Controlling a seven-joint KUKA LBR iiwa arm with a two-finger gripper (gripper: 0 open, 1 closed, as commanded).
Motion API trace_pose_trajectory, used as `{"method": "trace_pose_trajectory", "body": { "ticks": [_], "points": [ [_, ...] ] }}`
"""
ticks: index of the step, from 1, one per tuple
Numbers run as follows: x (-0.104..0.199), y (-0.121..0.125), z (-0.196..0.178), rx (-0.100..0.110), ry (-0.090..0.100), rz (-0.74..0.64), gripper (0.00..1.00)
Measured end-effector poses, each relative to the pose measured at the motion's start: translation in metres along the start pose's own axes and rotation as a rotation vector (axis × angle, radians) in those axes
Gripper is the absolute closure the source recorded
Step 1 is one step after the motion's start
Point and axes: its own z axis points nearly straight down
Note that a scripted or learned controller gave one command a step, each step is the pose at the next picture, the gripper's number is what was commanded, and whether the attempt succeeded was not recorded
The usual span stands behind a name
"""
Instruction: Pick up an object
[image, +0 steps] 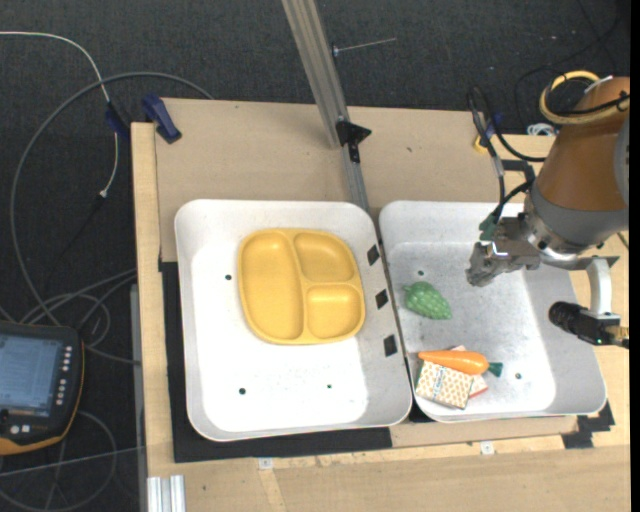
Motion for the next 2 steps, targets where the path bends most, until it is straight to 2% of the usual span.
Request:
{"method": "trace_pose_trajectory", "body": {
  "ticks": [1,2],
  "points": [
    [0.050,-0.011,0.006,0.009,0.004,-0.003,1.00],
    [0.103,-0.015,-0.009,0.004,0.004,-0.005,1.00]
  ]
}}
